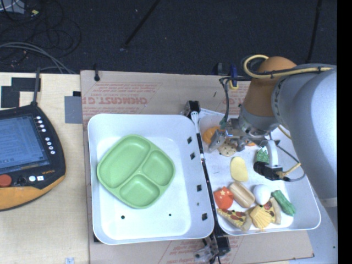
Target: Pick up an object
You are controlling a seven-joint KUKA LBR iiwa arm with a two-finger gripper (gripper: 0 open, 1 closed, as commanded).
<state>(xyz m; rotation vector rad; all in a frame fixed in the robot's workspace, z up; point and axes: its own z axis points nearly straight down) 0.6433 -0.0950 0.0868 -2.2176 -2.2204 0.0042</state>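
Camera view: two white bins, left bin centre frame with one green divided plate, right bin lower right. One grey arm covering that bin's upper part. Pincer low over the toy food, grip impossible to tell. One yellow lemon, one tomato, one egg.

Teach pendant, dark floor cables
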